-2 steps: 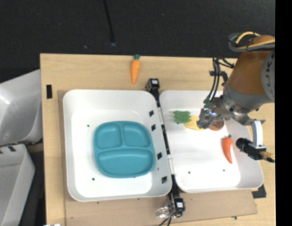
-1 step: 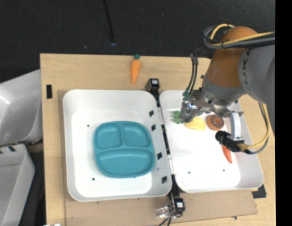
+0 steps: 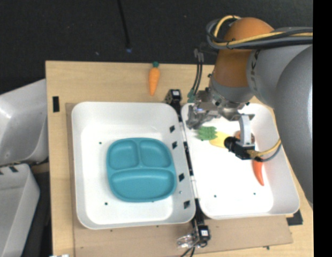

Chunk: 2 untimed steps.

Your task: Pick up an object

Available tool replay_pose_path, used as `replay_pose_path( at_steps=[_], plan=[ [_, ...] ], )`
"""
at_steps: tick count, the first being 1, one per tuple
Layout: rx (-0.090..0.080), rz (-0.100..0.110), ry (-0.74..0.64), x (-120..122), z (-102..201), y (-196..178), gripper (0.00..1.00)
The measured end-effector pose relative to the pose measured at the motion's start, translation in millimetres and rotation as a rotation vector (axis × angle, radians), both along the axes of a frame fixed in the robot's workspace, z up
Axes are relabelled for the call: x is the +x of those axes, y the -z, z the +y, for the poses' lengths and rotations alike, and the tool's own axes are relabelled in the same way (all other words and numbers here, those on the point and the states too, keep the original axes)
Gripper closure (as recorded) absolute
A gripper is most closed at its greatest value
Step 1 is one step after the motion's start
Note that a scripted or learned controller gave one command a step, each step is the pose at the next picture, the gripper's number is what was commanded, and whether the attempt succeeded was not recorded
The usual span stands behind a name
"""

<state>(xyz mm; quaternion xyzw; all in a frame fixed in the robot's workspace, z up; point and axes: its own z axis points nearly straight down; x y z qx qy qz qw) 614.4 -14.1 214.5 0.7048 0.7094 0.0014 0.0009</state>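
**Arm low over the right bin, nothing seen in its grasp**

The grey arm (image 3: 284, 79) reaches in from the right, and its end effector (image 3: 198, 116) sits over the far left corner of the right bin (image 3: 235, 208), close to the wall shared with the left bin (image 3: 85, 197). From this angle it cannot be told whether the end effector is spread or pressed together, and no object shows in its grip.

A green-and-yellow toy (image 3: 211, 135) lies on the floor of the right bin just beside the end effector, on its near side. An orange-red toy (image 3: 258, 173), tapered like a carrot or pepper, lies farther right in the same bin, pointing towards the near edge and well apart from the end effector.

The left bin holds a teal divided plate (image 3: 139, 169), lying flat near its middle. A small orange carrot toy (image 3: 153, 79) with a green top rests on the wooden counter (image 3: 102, 82) beyond the left bin, outside both bins.
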Motion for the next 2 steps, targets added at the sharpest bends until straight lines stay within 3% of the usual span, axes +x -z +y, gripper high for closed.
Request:
replay_pose_path(
  at_steps=[2],
  plan=[
    [0.001,-0.001,-0.001,58.1,100.3,-10.6,1.0]
  ],
)
